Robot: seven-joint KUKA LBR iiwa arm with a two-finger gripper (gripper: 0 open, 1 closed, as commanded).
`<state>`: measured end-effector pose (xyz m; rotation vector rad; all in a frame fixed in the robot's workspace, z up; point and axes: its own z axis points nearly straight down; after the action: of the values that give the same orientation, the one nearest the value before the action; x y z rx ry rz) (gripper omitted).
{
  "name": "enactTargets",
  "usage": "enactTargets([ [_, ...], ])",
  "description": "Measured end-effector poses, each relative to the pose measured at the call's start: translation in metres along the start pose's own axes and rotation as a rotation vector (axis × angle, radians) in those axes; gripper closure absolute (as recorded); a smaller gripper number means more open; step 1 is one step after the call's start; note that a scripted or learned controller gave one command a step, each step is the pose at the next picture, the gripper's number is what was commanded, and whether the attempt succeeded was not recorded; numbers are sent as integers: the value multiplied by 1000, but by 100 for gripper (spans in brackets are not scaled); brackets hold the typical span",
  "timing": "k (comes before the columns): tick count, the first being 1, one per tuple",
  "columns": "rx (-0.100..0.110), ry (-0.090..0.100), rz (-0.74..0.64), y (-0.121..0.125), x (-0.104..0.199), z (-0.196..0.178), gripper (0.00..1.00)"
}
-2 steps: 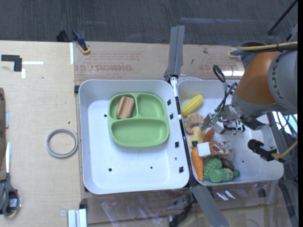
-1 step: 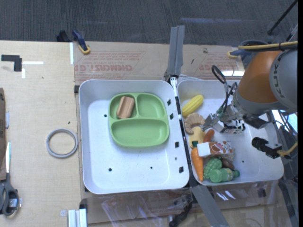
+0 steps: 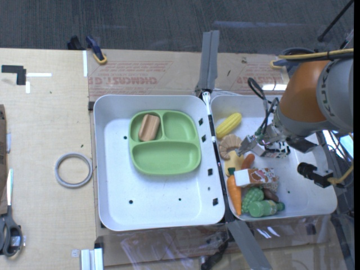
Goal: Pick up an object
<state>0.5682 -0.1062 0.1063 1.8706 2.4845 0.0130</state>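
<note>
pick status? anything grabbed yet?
Done: the arm is over the right bin, gripper low among the toys by the corn and the carrot. In hand: nothing visibly between its fingers. Left: grasp and lift. The sausage sits in the green tray in the left bin.

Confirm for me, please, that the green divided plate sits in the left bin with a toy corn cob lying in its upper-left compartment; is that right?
Not quite. In the camera view, the green divided plate does sit in the left bin, but its upper-left compartment holds a brown bread-like toy, not a corn cob. The yellow corn cob lies in the right bin, near the divider.
</note>
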Motion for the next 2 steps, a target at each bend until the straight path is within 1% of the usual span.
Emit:
enactTargets([
  [1, 2, 8, 26, 6, -7, 0, 0],
  [2, 0, 6, 44, 48, -38, 2, 0],
])
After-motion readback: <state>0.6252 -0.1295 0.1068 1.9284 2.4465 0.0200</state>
